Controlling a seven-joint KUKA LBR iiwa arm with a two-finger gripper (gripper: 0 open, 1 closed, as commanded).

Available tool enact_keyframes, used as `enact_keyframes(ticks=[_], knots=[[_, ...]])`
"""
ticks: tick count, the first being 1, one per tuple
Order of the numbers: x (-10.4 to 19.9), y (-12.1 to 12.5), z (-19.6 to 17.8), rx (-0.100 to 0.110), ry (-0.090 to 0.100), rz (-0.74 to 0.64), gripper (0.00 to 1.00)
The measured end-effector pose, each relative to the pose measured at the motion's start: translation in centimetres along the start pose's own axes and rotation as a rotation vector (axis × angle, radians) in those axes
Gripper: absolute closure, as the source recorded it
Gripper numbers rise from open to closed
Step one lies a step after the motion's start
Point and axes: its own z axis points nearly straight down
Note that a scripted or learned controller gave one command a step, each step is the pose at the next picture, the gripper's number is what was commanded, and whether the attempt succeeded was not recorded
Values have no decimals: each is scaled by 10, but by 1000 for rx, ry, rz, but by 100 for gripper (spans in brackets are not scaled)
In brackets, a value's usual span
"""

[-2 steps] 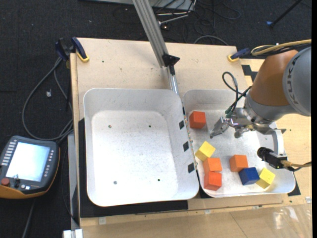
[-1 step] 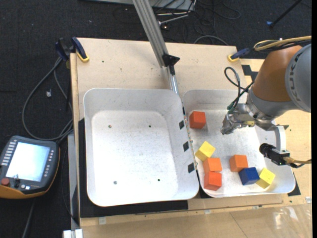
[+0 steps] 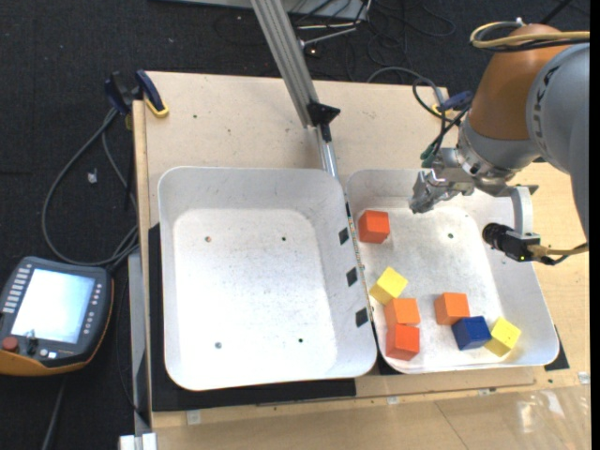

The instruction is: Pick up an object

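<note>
Two white bins sat side by side on the bench, blocks all in the right bin (image 3: 525, 279).
Gripper (image 3: 427, 200) hovered over that bin's far edge, its grip state impossible to tell; probably the approach step. Nearest candidate, an orange block (image 3: 374, 226), lay just left; next it needed lining up overhead and descending.

The scene is viewed from a single fixed camera, set high above the surface (image 3: 234, 111) and angled down at a slant. Both white bins are taken in whole, the left bin (image 3: 178, 279) and the right bin (image 3: 525, 293), from a moderate distance. Dark floor is seen beyond the far and left edges, and the arm (image 3: 525, 82) is seen entering from the right
</note>
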Motion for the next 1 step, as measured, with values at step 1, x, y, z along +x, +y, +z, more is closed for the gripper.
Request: enact_keyframes(ticks=[1], knots=[[35,48,-4,2,1,-1,100]])
